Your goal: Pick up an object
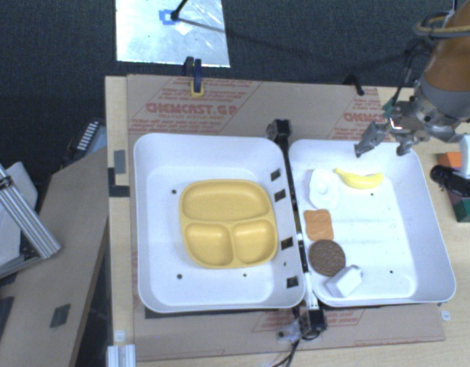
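Divided tray (223, 224): yellow, in the left bin (154, 159), well apart from the gripper (386, 144), down and to its left.
Right bin (418, 228): beneath the gripper.
Gripper: fingers spread, nothing between them, above the bin's far edge.
Brown disc (326, 257): far below-left; flat, probably hard to pinch.
Banana (360, 179): just below the gripper, slightly left; likely light, smooth, rigid. Best gripped across its middle.
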